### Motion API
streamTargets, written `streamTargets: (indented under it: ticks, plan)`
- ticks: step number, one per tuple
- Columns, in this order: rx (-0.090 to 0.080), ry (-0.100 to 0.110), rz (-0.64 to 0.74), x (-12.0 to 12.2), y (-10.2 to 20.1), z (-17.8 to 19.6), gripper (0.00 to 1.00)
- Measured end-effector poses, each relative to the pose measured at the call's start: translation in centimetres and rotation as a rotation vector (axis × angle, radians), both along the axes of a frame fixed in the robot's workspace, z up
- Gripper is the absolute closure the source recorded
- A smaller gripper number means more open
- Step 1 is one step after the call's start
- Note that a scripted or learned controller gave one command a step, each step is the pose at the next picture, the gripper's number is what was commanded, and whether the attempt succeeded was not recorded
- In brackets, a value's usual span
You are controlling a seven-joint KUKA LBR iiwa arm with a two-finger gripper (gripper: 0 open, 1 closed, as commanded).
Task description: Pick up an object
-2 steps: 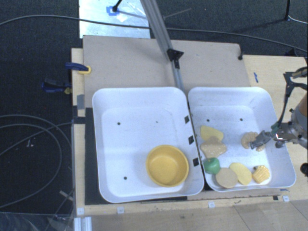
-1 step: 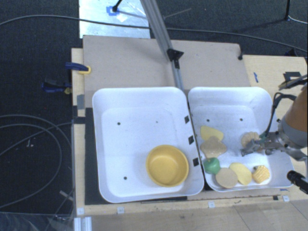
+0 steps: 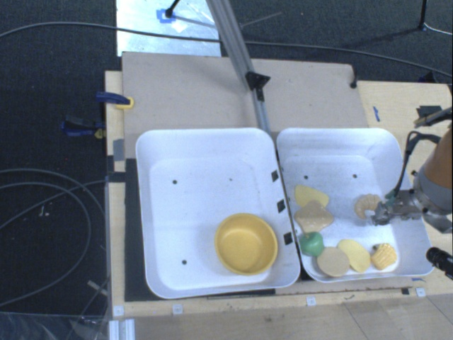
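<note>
Nearest the camera, along the front rim of the right bin (image 3: 333, 142), sits a row of small food-shaped pieces: a green ball (image 3: 311, 244), a tan round piece (image 3: 333, 262), a pale yellow oval (image 3: 354, 254) and a ridged yellow piece like a corn cob (image 3: 383, 256); behind them lie a beige lumpy piece (image 3: 313, 219) and a yellow wedge (image 3: 311, 195), touching or overlapping; the left bin (image 3: 202, 154) carries a yellow bowl (image 3: 245, 243) in its front right corner; the gripper (image 3: 381, 212) reaches in from the right and sits low at a tan, cookie-like piece (image 3: 367, 205) near the right wall, touching or just beside it; how far its jaws are parted I cannot tell, and nothing is plainly seen between them, so I would not call anything held; by my judgement the step in hand is the approach or closing on that cookie-like piece; the next move calls for a firm close about it and a straight lift, checking that it comes up; the right wall stands close, leaving little room on that side, and the corn piece lies near in front; open floor lies toward the back and middle of the bin, and above is free.
</note>
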State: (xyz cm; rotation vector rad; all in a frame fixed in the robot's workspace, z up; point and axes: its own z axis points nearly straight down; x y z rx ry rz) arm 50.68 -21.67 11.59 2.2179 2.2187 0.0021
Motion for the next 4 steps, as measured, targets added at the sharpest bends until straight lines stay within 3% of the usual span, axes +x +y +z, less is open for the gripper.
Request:
streamTargets:
  ticks: [1,2,4]
  plan:
    - [-0.001,-0.003,0.004,-0.6,-0.1,6.0,1.0]
    - [-0.001,-0.002,0.005,-0.4,-0.1,9.5,1.0]
    - [0.004,0.003,0.011,-0.9,11.2,10.2,1.0]
